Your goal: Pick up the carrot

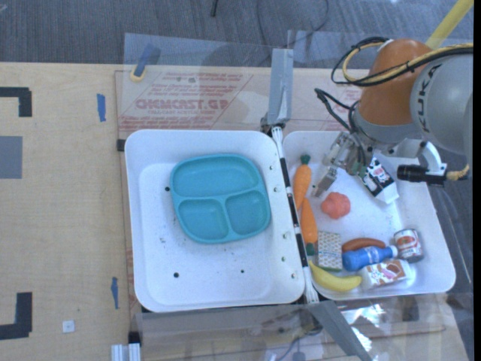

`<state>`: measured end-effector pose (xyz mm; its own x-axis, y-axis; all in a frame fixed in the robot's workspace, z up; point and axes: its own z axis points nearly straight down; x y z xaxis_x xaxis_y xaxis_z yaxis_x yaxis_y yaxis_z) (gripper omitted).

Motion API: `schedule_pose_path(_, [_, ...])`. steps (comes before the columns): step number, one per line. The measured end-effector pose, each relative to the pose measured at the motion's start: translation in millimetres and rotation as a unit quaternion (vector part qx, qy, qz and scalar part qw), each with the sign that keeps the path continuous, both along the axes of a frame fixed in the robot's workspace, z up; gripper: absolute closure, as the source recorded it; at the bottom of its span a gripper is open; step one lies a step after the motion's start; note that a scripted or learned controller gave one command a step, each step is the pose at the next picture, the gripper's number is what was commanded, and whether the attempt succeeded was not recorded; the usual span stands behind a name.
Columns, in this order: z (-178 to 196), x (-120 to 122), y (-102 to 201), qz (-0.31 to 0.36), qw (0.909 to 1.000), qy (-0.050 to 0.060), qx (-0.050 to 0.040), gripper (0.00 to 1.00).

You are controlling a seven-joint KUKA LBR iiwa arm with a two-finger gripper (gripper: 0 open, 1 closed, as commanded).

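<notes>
Where the right bin [443, 269] meets the divider, the carrot [301, 184] lies lengthwise, orange with a green top pointing away. A second orange piece [308, 222] lies just below it, a red ball [336, 205] to its right, and a banana [334, 279] and blue bottle [368, 258] nearer. Over it, the hand [336, 173] hangs slanted, fingers apart, gripping nothing.

arm [440, 100] cut off at right edge; banana [334, 279] partly hidden under bottle [368, 257].
</notes>
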<state>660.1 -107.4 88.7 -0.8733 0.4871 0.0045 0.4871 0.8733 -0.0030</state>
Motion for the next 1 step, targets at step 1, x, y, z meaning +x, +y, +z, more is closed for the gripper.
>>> schedule_pose_path(1, [-0.3, -5.6, 8.7, -0.116, 0.9932, -0.003, -0.0034, 0.00])
